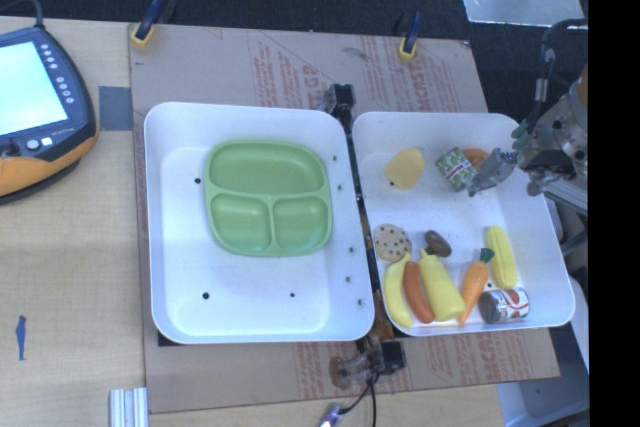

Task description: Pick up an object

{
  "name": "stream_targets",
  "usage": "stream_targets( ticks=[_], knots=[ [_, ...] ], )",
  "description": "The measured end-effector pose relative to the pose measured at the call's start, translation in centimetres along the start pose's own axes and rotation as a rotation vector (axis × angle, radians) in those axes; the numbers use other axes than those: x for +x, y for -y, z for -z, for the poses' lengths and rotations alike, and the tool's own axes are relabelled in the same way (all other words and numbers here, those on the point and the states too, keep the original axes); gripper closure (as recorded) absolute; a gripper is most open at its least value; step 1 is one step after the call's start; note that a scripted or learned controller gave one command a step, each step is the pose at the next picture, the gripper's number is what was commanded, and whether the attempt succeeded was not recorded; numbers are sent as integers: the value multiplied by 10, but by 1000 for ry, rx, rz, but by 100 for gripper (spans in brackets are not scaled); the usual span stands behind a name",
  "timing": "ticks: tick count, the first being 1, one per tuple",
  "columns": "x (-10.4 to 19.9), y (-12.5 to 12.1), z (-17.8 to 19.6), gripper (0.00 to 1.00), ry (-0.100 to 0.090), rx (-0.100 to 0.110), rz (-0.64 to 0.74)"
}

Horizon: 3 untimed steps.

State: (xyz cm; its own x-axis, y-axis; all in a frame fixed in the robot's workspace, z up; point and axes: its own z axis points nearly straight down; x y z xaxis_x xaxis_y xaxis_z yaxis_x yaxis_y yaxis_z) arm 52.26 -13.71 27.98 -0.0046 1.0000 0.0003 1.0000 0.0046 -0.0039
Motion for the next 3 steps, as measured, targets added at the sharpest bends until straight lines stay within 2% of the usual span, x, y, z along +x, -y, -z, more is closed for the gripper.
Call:
stream_targets(
  ticks=[1,2,3],
  knots=[
    [-20,47,-171,0,0,1,0],
    [-8,4,-188,0,0,0,1],
    [-10,5,-178,100,2,2,5]
  ],
)
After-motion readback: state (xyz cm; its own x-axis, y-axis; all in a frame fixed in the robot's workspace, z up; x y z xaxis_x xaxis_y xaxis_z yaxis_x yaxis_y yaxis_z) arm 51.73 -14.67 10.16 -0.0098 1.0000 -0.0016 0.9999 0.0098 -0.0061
